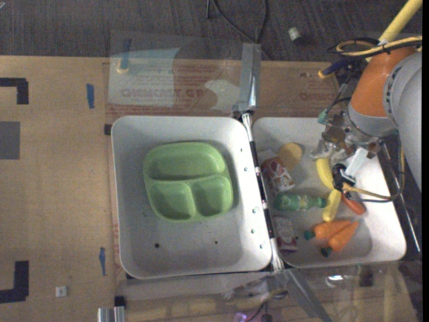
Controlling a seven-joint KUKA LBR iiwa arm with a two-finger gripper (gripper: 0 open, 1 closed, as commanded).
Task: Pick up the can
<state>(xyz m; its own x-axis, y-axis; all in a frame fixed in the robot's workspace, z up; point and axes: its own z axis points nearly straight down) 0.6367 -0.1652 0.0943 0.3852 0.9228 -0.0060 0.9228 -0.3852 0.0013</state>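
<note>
Where the bench carries 2 shallow white bins side by side, the left white bin point(127, 200) holds 1 light green plastic plate with 3 compartments point(190, 180), lying flat near its centre. In the right white bin point(385, 247), the small can with a red and white label point(277, 174) sits close to the left wall, just below a pale yellow rounded item point(290, 154). A green plastic bottle point(299, 201) lies below the can. A yellow banana point(324, 172) lies to the can's right, and 2 orange carrots point(335, 232) lie lower right. The gripper point(333, 141) hangs over the bin's upper right part, apart from the can; whether it is spread or pressed together cannot be told.
</note>
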